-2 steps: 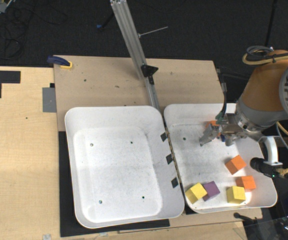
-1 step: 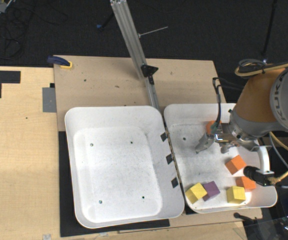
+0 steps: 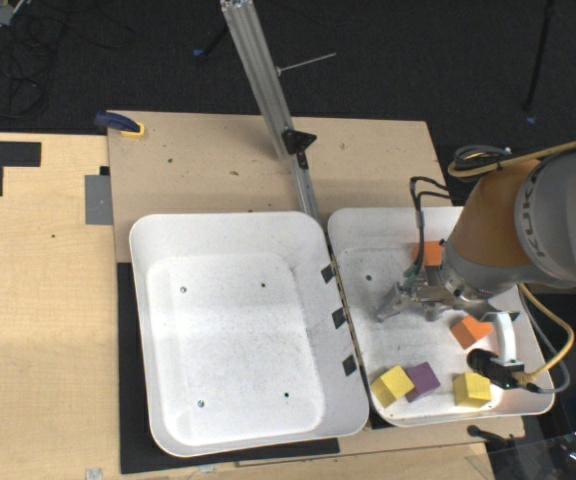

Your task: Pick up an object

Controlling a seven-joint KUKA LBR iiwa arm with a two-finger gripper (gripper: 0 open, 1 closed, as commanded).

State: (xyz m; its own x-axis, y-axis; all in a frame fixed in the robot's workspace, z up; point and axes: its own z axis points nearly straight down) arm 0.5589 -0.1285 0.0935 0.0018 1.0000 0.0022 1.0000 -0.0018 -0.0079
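Your pincer (image 3: 393, 303) looks open and empty over bare bin floor; closing there grabs nothing.

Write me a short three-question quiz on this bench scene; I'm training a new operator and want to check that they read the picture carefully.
1. True or false: the gripper is over the left bin.
2. Multiple choice: which block lies right beside the purple block? A) an orange block B) a yellow block C) a green block
3. Fill in: the arm's band above the wrist is ____ in colour.

Key
1. False. It is over the right bin, near its middle.
2. B. A yellow block sits against the purple one's left side; a second yellow block lies farther right, and the orange blocks lie nearer the arm.
3. Orange.
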